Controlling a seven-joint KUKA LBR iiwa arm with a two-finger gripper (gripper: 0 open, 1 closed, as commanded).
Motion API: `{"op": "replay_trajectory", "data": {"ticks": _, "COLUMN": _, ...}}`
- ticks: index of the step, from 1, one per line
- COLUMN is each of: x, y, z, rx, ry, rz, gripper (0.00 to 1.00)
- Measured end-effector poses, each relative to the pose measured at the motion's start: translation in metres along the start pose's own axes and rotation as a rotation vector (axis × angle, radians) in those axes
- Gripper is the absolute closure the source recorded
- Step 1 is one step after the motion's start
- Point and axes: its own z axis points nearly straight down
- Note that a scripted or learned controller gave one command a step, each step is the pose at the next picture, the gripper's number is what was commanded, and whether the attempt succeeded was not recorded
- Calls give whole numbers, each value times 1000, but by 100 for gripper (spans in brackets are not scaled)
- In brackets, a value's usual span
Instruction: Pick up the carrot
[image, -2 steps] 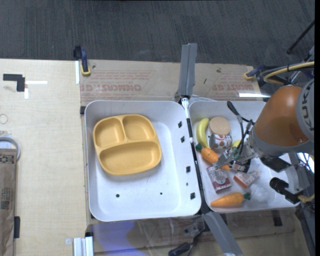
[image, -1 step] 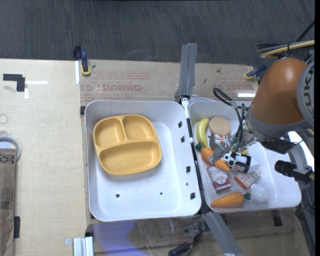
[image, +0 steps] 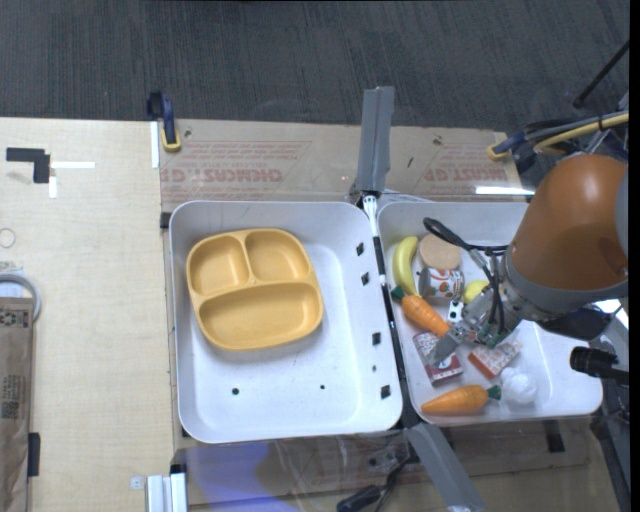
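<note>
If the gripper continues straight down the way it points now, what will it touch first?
Probably the small red and white packet lying directly under the gripper, not the orange carrot just beside it; depth is hard to judge from this slanted view.

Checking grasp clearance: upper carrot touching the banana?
Apart. The camera view shows white bin floor between the upper carrot and the banana.

Tool (image: 447, 347) over right bin (image: 570, 400), beside carrot (image: 424, 314).
</note>
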Motion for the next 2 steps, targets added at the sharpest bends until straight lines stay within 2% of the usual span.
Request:
{"op": "replay_trajectory", "data": {"ticks": 1, "x": -45, "y": -40, "z": 100, "rx": -2, "ry": -1, "rz": -272, "gripper": 0}}
{"op": "replay_trajectory", "data": {"ticks": 2, "x": -20, "y": 0, "z": 0, "rx": -2, "ry": -3, "rz": -147, "gripper": 0}}
